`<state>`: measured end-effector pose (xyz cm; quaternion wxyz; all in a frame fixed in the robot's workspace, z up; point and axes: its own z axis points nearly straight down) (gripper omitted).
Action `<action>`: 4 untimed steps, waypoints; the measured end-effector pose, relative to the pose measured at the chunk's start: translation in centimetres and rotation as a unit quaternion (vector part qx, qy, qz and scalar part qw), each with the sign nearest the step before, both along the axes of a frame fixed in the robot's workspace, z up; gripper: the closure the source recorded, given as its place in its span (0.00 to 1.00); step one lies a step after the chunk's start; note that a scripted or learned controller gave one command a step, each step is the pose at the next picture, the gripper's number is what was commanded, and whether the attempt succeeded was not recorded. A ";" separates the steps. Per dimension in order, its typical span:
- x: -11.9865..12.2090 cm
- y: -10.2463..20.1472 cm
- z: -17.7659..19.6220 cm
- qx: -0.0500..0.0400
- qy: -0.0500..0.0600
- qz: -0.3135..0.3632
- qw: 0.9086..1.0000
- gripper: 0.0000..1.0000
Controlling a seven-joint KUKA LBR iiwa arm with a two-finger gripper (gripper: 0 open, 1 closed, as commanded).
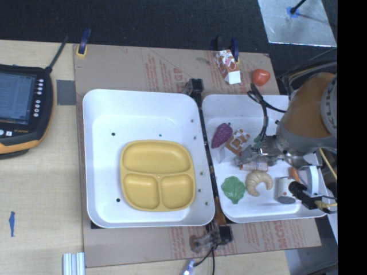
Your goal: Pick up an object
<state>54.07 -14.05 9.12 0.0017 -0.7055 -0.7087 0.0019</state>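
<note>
Counting one yellow tray (157, 174) in the left bin (97, 110) and one croissant (258, 182), one green piece (233, 188), one purple piece (221, 134) beside my pincer (255, 156), whose grip I cannot tell.

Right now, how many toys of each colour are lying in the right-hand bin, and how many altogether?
Those I can make out clearly:
Purple: 1, grape bunch
Green: 1, leafy toy
Tan: 1, croissant
Brown and white: 1, little house
Grey: 1, cylinder
Total: 5. Anything beneath the gripper is uncounted.

a robot lab — teach pendant (22, 109) on the bench, cardboard (149, 67) taped beneath the white bins (92, 153).
</note>
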 end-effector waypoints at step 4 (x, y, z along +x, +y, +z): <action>10.9 2.3 -0.1 -0.001 0.015 0.000 1.000 0.00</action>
